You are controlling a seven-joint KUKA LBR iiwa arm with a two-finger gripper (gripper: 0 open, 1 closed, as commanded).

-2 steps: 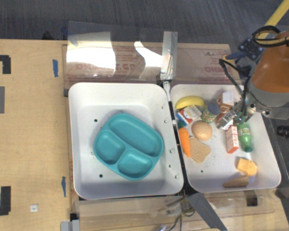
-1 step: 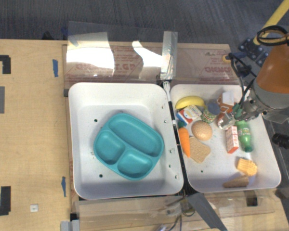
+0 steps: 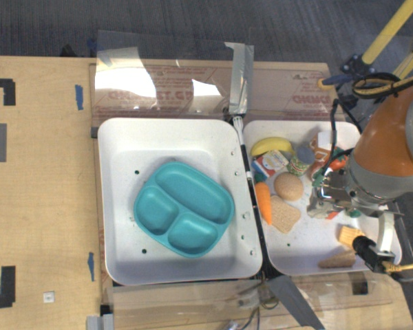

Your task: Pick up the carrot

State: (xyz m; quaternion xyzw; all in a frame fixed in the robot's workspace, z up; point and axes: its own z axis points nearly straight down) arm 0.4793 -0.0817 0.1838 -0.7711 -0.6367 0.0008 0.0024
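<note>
The carrot (image 3: 263, 203) is a short orange piece lying lengthwise against the left wall of the right bin (image 3: 310, 256), just left of a tan bread slice (image 3: 285, 216). My gripper (image 3: 325, 201) hangs over the middle of the same bin, to the right of the carrot and apart from it, with the bread slice and a round beige bun (image 3: 288, 186) between them. Nothing shows held in it. The grey and orange arm (image 3: 389, 157) covers the bin's right side.
A yellow banana (image 3: 272, 145) and a red-and-white packet (image 3: 272, 162) lie behind the carrot. A yellow wedge (image 3: 349, 235) and a brown piece (image 3: 337, 260) sit near the front right. The left bin (image 3: 117, 150) holds a teal divided plate (image 3: 184, 208).
</note>
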